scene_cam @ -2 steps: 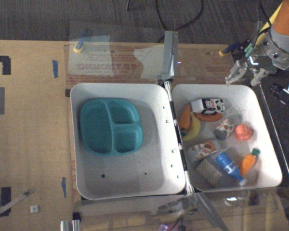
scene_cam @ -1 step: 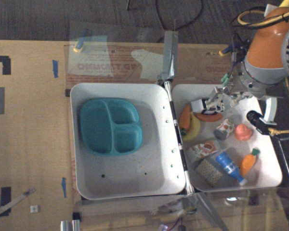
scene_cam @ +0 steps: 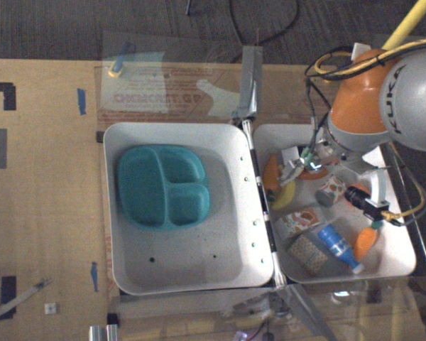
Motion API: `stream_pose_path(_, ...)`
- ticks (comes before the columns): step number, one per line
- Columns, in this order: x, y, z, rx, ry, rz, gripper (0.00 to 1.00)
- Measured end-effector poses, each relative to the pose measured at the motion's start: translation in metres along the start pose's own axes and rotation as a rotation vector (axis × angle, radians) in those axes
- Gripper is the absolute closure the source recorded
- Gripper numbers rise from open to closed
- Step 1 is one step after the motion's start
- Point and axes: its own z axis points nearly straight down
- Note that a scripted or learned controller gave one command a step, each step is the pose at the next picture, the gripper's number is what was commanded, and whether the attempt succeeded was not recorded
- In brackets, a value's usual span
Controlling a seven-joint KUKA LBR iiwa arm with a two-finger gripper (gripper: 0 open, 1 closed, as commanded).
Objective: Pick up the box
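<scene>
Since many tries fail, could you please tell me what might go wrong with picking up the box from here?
1. The box lies crowded among a blue bottle, a brown block and a banana, so a neighbour may get grabbed or pushed instead.
2. The gripper sits up-frame of the box, over the banana end of the right bin; descending there would likely miss.

A robotics lab: a KUKA arm [scene_cam: 401, 98] trailing loose cables [scene_cam: 341, 62], two white bins [scene_cam: 248, 212] on a cardboard-covered surface [scene_cam: 42, 212] marked with blue tape [scene_cam: 81, 101].

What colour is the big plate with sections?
Teal, seen in the camera view: the plate lies in the left bin.
</scene>
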Motion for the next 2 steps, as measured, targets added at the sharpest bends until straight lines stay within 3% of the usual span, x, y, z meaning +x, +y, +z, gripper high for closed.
stream_pose_path(1,-0.057,0.037,-0.207,0.001,-0.002,-0.091,0.00)
stream_pose_path(2,-0.048,0.039,-0.112,0.004,0.001,0.043,0.00)
